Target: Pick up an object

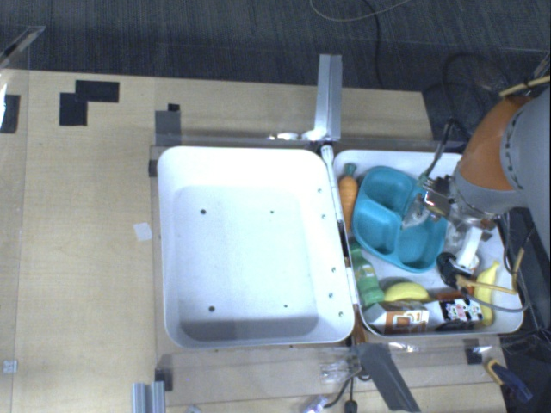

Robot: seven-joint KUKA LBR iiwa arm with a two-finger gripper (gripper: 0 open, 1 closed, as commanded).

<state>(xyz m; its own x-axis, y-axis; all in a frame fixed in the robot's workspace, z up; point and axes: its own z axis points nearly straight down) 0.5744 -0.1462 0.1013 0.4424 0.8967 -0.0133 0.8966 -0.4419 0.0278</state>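
White plastic makes up the two bins: the left bin [245,248] and the right bin [508,317], which carries all the clutter; one grey arm [508,157] with an orange band reaches in over the right bin, and its gripper [435,205] hangs at the rim of the single blue container [392,218]; how wide the gripper stands, or whether it has hold of anything, cannot be told from this slant. The likely trouble is crowding; the container is broad and smooth-walled, so a pinch on its edge could slip or tip it onto its neighbours. Counted downward in size: one blue container; one orange carrot [347,198]; one green bottle [368,284]; one yellow banana [405,293]; smaller items along the front wall lie too jumbled to count.
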